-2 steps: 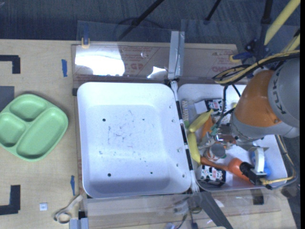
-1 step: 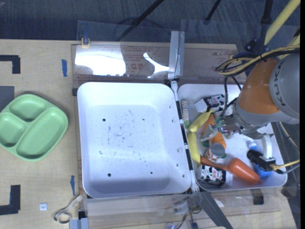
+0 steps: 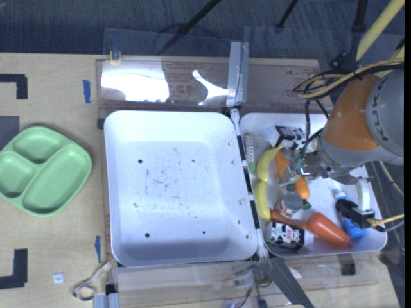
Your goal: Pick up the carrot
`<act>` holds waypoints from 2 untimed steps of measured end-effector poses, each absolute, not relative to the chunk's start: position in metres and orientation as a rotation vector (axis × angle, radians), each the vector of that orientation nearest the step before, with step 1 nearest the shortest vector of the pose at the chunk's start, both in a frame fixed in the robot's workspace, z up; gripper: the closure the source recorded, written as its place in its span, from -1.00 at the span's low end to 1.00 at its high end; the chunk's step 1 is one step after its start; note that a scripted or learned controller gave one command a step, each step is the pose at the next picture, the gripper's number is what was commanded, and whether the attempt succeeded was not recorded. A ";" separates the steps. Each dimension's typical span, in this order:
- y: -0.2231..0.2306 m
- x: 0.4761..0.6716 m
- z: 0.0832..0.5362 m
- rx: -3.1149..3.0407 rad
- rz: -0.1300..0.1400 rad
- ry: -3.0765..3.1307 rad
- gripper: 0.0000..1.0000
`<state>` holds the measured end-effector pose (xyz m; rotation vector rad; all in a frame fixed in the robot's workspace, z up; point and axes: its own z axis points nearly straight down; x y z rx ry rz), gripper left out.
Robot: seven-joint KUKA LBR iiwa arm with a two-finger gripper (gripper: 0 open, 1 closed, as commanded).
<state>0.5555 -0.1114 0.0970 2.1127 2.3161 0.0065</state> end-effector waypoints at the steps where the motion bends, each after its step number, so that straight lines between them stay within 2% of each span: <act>1: -0.109 0.547 0.114 2.252 0.000 2.191 1.00; 2: -0.056 0.518 0.184 2.037 0.001 2.391 1.00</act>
